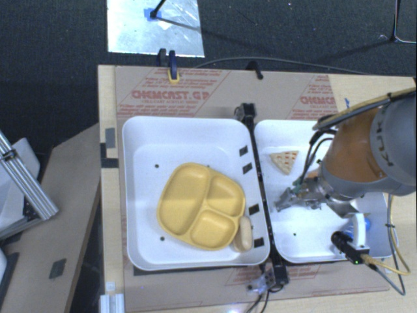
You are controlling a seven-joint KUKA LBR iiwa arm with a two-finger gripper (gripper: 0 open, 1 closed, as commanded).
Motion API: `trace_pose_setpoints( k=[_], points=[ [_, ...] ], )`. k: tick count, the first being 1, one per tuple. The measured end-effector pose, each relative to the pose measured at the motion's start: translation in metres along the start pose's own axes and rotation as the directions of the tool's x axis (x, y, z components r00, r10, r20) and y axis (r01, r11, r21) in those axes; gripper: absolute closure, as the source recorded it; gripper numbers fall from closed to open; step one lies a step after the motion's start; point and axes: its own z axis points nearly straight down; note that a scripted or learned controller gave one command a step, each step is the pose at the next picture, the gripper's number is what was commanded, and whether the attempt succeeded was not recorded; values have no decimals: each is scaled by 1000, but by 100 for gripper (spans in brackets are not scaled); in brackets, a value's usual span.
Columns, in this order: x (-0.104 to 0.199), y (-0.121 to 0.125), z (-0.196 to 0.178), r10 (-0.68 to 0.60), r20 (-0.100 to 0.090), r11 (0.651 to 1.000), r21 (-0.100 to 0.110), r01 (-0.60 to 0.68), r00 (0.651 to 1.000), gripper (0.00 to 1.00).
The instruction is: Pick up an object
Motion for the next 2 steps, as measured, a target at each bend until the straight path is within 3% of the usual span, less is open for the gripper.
trace_pose_setpoints(
  k=[1,2],
  points=[
    [-1,2,-13,-1,2,1000,-6,1,1000,100],
    [-1,7,-77,-3,3,1000,-13,3,1000,100]
  ],
)
